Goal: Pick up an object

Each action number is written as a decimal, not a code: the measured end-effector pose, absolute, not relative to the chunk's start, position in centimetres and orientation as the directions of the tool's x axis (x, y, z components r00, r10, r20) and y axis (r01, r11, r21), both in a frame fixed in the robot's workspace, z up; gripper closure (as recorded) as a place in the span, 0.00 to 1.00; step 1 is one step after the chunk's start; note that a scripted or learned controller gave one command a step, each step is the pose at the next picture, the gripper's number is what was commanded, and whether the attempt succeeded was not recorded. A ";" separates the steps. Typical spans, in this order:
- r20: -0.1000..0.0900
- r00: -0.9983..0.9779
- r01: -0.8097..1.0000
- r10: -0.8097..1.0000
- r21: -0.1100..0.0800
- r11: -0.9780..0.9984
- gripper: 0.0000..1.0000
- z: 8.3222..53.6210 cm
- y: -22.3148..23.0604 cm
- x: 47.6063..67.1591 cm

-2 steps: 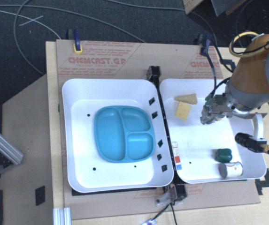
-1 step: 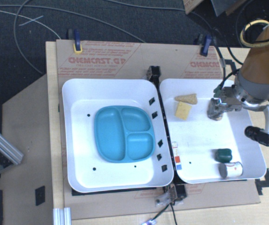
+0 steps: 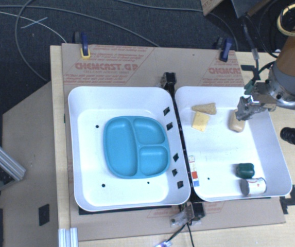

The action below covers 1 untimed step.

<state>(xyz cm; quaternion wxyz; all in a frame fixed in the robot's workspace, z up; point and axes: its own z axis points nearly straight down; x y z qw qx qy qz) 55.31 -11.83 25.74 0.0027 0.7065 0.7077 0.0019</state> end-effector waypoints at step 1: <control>0.003 -0.004 1.000 1.000 -0.004 0.004 1.00 24.2 -7.3 53.2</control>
